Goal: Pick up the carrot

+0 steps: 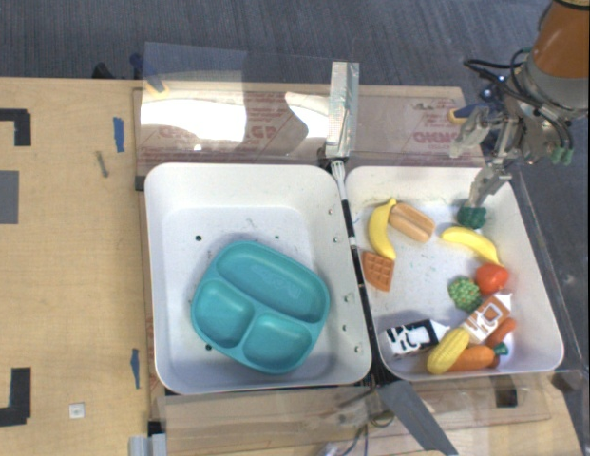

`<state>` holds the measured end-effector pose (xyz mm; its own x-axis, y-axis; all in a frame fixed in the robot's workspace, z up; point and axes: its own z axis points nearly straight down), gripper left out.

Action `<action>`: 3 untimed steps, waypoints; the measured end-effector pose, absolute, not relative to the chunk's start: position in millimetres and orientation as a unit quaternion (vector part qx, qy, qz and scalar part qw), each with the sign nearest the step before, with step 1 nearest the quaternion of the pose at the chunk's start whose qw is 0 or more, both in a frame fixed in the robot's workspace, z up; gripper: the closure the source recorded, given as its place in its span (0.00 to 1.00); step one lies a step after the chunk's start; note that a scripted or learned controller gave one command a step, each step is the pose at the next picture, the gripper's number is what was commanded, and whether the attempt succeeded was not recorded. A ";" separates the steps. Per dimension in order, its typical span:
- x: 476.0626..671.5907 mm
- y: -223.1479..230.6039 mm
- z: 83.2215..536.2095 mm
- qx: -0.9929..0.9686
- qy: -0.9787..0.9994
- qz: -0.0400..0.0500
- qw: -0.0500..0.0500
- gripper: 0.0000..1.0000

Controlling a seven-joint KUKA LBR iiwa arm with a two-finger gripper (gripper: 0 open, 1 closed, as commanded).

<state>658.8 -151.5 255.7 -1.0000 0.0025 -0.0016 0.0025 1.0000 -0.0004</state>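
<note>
The tool (485, 193) is hanging over the far right corner of the right bin (551, 335), its tip just above a small dark green piece (471, 218). I cannot tell how it is set, and nothing is showing in its hold.

The carrot (475, 357) is lying well apart from it, at the bin's near edge toward the near right corner. It is touching a corn cob (448, 349) on its left and sitting just under a white carton (485, 319). A tomato (491, 277) and broccoli (465, 293) are sitting between the tool and the carrot.

To do this step well, I judge the tool should be travelling high across the bin, then descending over the carrot's right half, away from the corn. The crowding is making a clean grip hard, so a straight, centred drop matters.
</note>
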 end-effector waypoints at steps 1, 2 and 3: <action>628.0 -150.4 101.2 -0.060 0.998 -0.001 0.005 0.00; 643.9 -110.5 94.2 0.033 0.999 -0.003 0.007 0.00; 600.6 -105.0 94.0 0.068 0.998 -0.001 0.011 0.00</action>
<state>600.6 -105.0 94.0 -0.9904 0.1364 -0.0229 0.1364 0.9907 -0.0002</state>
